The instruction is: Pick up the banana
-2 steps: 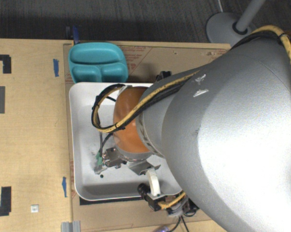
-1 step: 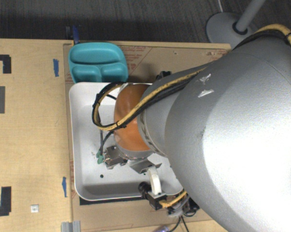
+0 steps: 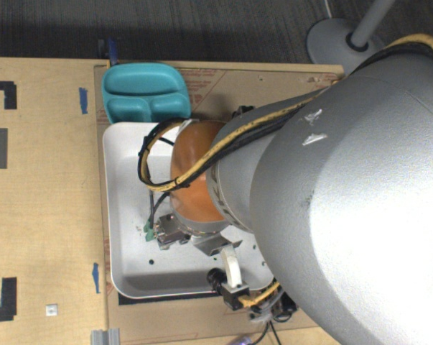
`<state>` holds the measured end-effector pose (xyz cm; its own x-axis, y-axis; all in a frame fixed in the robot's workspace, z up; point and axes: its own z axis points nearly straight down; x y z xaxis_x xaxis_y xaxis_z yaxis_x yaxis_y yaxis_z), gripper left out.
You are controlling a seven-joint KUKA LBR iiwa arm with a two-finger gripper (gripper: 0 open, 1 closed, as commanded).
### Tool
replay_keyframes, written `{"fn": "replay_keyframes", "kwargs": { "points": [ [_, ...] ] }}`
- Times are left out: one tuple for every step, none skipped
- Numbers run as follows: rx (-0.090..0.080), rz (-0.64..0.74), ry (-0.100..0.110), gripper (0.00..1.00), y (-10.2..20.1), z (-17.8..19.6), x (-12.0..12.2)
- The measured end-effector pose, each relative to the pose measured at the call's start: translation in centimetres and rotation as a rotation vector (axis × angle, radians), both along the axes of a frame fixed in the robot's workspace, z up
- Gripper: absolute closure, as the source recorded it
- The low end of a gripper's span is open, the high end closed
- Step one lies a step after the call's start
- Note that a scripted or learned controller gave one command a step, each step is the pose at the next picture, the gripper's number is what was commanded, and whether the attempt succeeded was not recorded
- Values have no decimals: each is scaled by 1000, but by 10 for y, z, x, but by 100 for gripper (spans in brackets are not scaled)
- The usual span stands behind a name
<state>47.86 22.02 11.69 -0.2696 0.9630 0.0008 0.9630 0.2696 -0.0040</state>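
Observation:
My grey arm, with its orange band (image 3: 194, 171), reaches in from the right and hangs low over the white bin (image 3: 126, 200). Below the band, the gripper (image 3: 174, 233) points down into the bin's middle, and from this angle I see only its dark mount and small fittings. The arm's bulk hides the bin's centre and right side. The bare white floor on the left and at the front holds only a few small dark specks.
A teal moulded tray (image 3: 146, 92) rests at the bin's far edge. A black and yellow cable (image 3: 148, 165) loops out from the wrist over the bin's left part. The cardboard-coloured bench (image 3: 44, 192) stretches to the left, and a grey stand base (image 3: 338, 40) sits at the back right.

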Motion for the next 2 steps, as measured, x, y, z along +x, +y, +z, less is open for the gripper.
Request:
{"fn": "replay_keyframes", "kwargs": {
  "points": [
    [0,0,-1,100,0,10,0],
    [-1,1,-1,100,1,19,0]
  ]
}}
